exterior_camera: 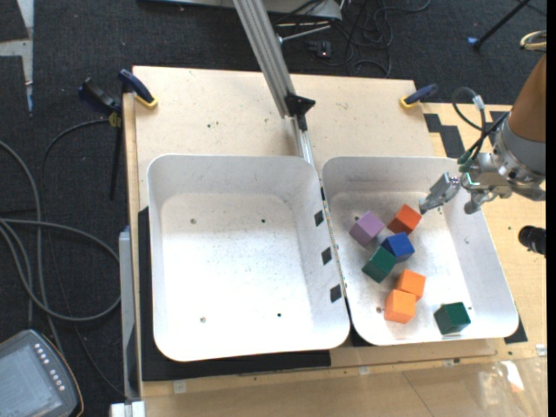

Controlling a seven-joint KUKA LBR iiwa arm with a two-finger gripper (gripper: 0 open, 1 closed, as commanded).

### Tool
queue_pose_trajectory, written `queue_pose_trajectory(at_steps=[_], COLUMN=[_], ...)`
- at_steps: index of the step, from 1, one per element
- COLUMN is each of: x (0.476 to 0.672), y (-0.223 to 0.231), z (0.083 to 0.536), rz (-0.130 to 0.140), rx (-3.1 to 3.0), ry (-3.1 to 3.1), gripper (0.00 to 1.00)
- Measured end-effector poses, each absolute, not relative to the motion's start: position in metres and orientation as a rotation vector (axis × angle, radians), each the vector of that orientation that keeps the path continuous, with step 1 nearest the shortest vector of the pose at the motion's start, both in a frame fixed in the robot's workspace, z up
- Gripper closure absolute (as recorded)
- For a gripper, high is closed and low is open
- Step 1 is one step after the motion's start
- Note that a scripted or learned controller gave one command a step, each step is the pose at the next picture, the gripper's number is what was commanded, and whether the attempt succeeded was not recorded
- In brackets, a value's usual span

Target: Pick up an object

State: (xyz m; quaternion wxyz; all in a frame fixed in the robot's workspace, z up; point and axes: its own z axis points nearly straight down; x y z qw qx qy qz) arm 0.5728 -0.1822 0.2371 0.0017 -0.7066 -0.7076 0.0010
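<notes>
The arm enters from the right edge, its orange-banded wrist high over the right bin's far right corner, the tool angled down and to the left. The end effector hangs over the bin's far right rim, fingers spread apart with nothing between them; one fingertip points toward the cubes, short of touching any.

Seven cubes lie in the right bin. A red-orange cube sits farthest, just left of the fingertip, with a purple cube beside it to the left. A blue cube lies just nearer, touching a dark green cube on its near left. Two orange cubes rest together closer in, one slightly farther than the other. A second green cube stands apart at the near right corner.

The left bin adjoins the right one on the surface. A metal pole slants from the far side to the seam between the bins.
</notes>
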Motion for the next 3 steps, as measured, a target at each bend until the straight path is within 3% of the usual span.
queue_pose_trajectory(at_steps=[1,3], x=[0.574,0.567], y=[-0.182,-0.172], z=[0.239,0.144], rz=[0.000,0.005], rx=[-2.219,-2.218], ry=[-2.224,-2.218], gripper=[0.00,0.00])
